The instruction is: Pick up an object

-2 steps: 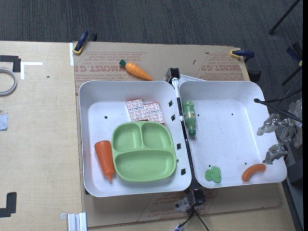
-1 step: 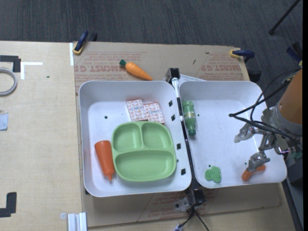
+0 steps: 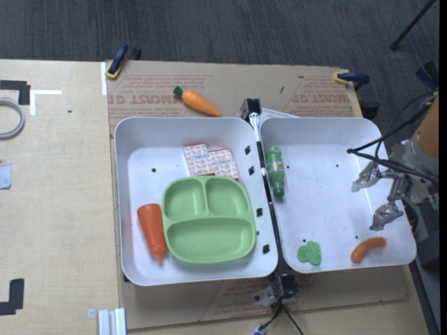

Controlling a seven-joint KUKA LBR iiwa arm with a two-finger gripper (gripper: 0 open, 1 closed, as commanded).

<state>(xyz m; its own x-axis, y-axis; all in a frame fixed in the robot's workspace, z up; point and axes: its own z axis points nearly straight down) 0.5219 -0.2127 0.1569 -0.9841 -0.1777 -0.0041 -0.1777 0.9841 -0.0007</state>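
A small orange sausage [image 3: 367,249] lies curved near the right bin's [image 3: 328,187] front corner. Above it, the gripper [image 3: 377,197] hangs spread open, holding nothing.

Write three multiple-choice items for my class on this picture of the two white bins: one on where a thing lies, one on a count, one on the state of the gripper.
1. Where does the small carrot lie?
A. In the left bin
B. On the cardboard behind the bins
C. On the green plate

2. How many compartments has the green plate?
A. Two
B. Three
C. Four

3. How is the gripper now?
A. Open, over the right bin, holding nothing
B. Shut on the green bottle
C. Shut on the orange sausage

Answers:
1 B: the carrot rests on the cardboard outside the left bin, behind its far rim.
2 B: two small sections sit above one long one.
3 A: its fingers stand apart over the right bin with nothing between them; the green bottle and the orange sausage lie apart from it.
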